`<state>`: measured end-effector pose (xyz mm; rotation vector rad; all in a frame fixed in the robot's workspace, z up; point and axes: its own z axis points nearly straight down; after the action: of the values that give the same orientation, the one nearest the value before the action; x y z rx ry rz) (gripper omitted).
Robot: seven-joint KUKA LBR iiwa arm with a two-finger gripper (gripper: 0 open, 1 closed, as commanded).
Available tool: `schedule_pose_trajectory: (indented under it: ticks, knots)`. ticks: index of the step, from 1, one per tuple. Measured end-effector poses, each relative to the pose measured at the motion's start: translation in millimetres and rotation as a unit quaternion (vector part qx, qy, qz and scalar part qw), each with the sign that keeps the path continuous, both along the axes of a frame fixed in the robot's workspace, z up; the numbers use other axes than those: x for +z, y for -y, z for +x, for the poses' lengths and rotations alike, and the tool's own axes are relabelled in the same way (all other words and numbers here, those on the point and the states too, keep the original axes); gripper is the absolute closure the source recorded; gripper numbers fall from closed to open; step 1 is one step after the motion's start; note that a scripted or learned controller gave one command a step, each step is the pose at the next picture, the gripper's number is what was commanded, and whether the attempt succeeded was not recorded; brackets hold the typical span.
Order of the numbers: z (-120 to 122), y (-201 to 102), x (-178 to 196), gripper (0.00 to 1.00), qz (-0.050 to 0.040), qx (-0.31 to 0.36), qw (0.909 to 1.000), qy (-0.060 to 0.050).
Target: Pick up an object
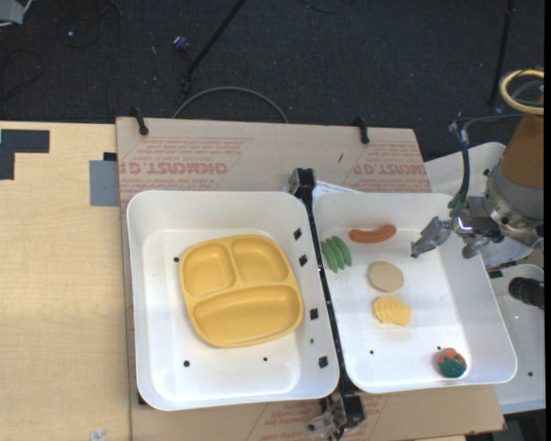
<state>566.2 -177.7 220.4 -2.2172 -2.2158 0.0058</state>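
1. The grey two-finger end effector is hanging over the right white bin, near its far right side. It is holding nothing, and how wide it is open cannot be told.
2. The long red toy sausage is lying just beside it, the closest thing to pick.
3. The robot is getting ready to reach. It should come straight down over the middle of the sausage and squeeze across its thin side.
4. The round tan toy cookie is sitting near, so it should go slowly.
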Motion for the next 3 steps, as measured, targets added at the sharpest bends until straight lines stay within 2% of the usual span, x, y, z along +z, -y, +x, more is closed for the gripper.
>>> schedule_pose_trajectory:
  ticks: [2,3]
  knots:
    - [-10.1,-11.5,-94.6,0.00,0.0004,0.000,1.0000,-0.001]
    - [-8.8,-10.0,-81.5,1.00,-0.0004,-0.001,1.0000,0.001]
